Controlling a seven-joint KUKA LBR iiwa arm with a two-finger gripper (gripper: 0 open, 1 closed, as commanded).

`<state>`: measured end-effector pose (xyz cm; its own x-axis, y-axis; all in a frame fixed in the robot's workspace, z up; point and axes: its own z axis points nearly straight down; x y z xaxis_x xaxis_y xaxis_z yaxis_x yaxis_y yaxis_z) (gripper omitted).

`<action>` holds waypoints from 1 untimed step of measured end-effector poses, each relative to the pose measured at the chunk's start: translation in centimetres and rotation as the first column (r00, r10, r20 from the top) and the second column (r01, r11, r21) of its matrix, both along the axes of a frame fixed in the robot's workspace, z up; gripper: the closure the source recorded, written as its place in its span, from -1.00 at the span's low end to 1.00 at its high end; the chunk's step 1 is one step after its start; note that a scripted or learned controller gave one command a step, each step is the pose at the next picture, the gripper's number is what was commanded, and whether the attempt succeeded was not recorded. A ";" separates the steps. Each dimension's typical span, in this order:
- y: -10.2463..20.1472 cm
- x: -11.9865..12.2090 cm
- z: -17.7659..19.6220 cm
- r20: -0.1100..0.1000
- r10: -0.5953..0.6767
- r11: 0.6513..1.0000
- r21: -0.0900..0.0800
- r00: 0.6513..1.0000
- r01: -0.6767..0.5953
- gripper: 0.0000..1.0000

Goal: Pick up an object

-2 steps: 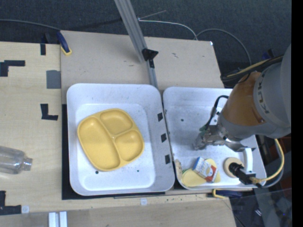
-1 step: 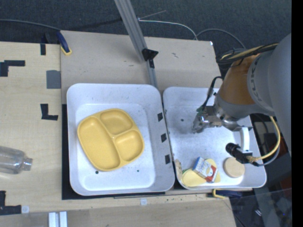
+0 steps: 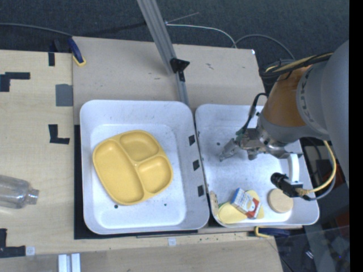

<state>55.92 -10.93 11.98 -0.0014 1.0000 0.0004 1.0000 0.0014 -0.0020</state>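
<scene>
My gripper (image 3: 238,150) hangs low over the middle of the right bin (image 3: 227,120), its two fingers spread open with nothing between them. Toward that bin's front edge lie a small red, white and blue carton (image 3: 248,202), a pale yellow object (image 3: 228,213) touching the carton's left side, and a round tan disc (image 3: 279,202) to the right. All three sit well in front of the gripper. A yellow divided plate (image 3: 132,166) lies in the left bin (image 3: 102,115).
The grey arm with its orange band (image 3: 286,103) covers the right bin's right side; a black fitting and yellow cable (image 3: 295,188) hang near the disc. A metal pole (image 3: 161,35) slants behind the bins. A clear bottle (image 3: 14,192) lies on the bench, far left.
</scene>
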 end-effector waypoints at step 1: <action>0.6 7.8 -3.3 0.003 0.002 1.000 0.000 1.000 -0.002 -1.00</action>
